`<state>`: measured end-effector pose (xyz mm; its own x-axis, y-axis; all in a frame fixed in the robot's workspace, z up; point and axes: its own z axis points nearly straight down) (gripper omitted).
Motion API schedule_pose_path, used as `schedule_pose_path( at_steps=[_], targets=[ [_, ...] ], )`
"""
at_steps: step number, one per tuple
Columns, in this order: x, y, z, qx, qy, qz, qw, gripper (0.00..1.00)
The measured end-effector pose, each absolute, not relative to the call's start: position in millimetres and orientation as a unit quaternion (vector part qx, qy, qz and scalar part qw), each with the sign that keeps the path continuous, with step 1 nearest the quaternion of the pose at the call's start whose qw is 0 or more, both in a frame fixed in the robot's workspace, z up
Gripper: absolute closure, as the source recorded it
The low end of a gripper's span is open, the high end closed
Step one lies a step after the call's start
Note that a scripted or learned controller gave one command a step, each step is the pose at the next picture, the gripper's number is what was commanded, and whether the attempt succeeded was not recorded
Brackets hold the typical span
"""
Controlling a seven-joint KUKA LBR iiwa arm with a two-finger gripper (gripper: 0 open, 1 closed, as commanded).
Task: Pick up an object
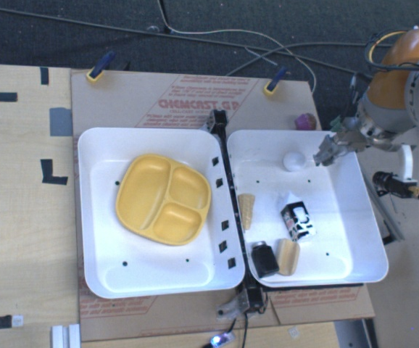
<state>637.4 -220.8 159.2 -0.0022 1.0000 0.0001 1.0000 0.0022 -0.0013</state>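
A: Camera view puts the gripper (325, 153) over the right bin's (354, 194) far right corner, just beside a small white round object (294, 161). It is too small to tell whether it is wide or narrow, and I see nothing between its tips.

B: So what is there to pick?

A: All candidates sit in the right bin: the white round thing near the gripper, a tan cone (246, 210) by the divider, a black-and-white packet (298, 221) mid-bin, and a black block (263, 259) touching a tan wedge (288, 257) at the near edge. The left bin (93, 194) carries a yellow plate (164, 199).

B: What could go wrong?

A: The round piece looks likely to roll away if nudged off-centre. It is near the bin wall, so a descent could clip the rim. The block and wedge touch, so closing on one might drag the other.

B: Any writing?

A: Red print on the cardboard (188, 100) under the bins, too blurred for me to read surely. The packet's white marks are illegible.
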Motion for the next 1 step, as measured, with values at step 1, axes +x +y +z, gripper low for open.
schedule_pose_path(
  at_steps=[1],
  targets=[
    [633.5, -223.1, 199.2, -0.707, -0.708, 0.0007, 0.001, 1.0]
  ],
)
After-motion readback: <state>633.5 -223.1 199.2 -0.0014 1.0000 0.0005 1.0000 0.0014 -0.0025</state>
